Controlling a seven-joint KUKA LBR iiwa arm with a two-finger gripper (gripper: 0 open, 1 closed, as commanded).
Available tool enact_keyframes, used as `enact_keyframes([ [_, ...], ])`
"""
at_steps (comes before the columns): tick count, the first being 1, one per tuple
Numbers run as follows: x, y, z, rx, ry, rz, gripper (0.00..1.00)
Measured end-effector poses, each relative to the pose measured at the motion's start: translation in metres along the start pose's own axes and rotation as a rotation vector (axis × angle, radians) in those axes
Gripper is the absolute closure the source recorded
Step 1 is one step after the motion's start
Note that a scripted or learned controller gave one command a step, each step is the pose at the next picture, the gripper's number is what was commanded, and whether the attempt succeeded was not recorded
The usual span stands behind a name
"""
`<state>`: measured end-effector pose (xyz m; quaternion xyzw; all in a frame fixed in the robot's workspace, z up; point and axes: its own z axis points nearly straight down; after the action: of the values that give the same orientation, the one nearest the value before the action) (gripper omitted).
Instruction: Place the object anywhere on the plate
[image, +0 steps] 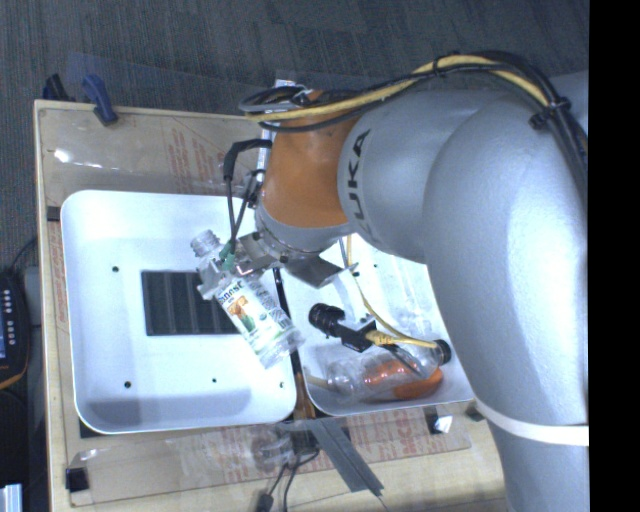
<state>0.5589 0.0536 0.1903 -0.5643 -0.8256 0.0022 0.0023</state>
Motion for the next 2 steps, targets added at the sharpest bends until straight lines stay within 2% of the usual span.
enact_keyframes([
  [1, -0.035, 0.023, 0.000, -0.001, -0.001, 0.023, 1.00],
  [2, -0.080, 0.063, -0.059, -0.004, -0.002, -0.177, 1.00],
])
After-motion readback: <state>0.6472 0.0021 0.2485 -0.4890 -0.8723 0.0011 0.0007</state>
